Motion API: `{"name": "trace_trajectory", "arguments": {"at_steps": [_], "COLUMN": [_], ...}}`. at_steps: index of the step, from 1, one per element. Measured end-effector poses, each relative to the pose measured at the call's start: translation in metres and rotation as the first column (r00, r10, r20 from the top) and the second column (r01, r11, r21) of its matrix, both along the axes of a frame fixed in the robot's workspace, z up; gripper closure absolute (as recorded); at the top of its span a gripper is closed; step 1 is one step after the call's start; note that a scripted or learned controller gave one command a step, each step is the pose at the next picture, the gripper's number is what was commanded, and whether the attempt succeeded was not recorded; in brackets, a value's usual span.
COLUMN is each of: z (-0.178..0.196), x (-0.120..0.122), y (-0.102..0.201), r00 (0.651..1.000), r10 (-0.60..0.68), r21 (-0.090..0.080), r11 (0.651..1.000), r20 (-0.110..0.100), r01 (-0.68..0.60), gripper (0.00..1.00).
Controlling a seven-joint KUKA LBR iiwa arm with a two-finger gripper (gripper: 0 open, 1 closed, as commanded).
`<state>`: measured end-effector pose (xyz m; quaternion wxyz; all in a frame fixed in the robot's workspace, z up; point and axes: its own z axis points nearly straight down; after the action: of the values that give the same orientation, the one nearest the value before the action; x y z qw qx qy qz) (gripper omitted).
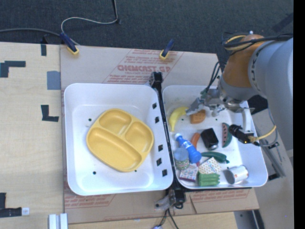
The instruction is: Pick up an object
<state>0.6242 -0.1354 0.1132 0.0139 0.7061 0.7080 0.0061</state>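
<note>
My gripper point(204, 109) hangs low over the back of the right bin point(261, 171), with its fingers spread apart. Just beneath and between them lies a small orange-brown piece point(198, 116), resting among the bin's items; I see nothing lifted. A yellow banana point(177, 117) lies to its left. In front of it are a black block point(209, 138), an orange stick point(196, 139) and a blue bottle point(188, 148). A watermelon slice point(225, 133) sits to the right.
The left bin point(76, 175) holds a yellow divided plate point(120, 139). The right bin's front is crowded with a can point(181, 159), a green pepper-like piece point(215, 156), a patterned box point(210, 167), a green block point(208, 179) and a grey-white cylinder point(236, 174). A black divider clip point(156, 78) sits between the bins.
</note>
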Motion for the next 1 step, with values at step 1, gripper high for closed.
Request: {"name": "trace_trajectory", "arguments": {"at_steps": [1], "z": [0.0095], "x": [0.0001], "y": [0.0003], "r00": [1.000], "r10": [0.001], "r21": [0.000], "r11": [1.000], "r20": [0.000], "r01": [-0.001], "gripper": [1.00]}}
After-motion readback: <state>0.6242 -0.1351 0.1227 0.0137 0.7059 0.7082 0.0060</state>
